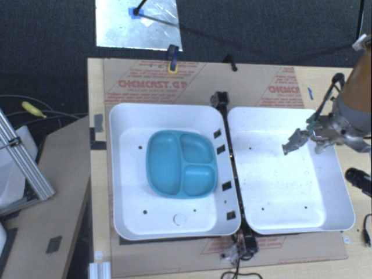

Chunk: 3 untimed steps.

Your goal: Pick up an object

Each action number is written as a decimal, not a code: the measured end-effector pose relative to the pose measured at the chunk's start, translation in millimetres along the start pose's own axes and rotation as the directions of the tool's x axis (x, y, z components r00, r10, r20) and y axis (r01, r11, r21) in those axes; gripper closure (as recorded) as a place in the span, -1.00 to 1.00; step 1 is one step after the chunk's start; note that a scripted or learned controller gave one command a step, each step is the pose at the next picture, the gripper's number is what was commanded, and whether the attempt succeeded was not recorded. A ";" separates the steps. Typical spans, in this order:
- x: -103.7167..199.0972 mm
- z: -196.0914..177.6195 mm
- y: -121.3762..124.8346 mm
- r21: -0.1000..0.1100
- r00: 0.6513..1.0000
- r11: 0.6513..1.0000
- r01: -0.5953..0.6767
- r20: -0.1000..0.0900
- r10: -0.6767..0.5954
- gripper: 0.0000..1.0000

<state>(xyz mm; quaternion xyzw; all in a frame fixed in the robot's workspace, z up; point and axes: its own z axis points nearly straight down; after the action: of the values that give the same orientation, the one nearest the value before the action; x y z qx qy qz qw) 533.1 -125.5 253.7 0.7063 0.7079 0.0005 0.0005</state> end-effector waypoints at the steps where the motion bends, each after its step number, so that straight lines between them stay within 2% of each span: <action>1: -14.4 175.6 -40.8 0.003 1.000 1.000 -0.005 0.001 0.005 -1.00; 2: 43.9 168.7 20.6 -0.005 1.000 1.000 0.008 -0.002 -0.008 -1.00; 3: 104.9 59.8 82.2 -0.015 1.000 1.000 0.010 -0.001 -0.010 -1.00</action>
<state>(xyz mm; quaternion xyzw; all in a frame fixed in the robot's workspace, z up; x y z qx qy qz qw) 615.1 -20.4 194.0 0.7027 0.7114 0.0064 0.0055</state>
